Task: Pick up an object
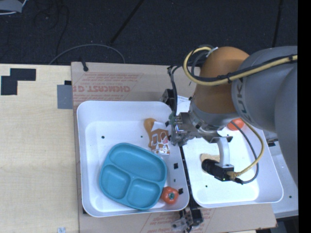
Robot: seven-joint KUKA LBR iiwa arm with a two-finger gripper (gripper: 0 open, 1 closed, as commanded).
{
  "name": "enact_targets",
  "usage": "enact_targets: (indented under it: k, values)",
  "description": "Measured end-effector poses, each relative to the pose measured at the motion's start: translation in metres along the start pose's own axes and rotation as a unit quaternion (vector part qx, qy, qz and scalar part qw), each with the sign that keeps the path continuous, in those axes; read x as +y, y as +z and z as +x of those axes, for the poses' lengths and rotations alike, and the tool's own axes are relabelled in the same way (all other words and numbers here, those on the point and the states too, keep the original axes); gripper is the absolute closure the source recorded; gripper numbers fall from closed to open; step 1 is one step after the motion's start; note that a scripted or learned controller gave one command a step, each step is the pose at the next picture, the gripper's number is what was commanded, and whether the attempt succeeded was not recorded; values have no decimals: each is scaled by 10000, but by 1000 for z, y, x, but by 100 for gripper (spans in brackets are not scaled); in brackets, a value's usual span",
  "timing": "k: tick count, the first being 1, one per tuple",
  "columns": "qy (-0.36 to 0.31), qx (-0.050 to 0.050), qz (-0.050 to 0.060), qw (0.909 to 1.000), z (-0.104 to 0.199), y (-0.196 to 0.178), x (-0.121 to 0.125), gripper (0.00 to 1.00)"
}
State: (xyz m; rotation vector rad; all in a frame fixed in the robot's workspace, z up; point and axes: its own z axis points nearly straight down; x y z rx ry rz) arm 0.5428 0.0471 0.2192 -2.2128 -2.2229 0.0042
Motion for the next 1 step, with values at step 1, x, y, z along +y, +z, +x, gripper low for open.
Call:
enact_targets:
  k: [1]
  values:
    - [0,-6,-5,10000,48,5,3,100]
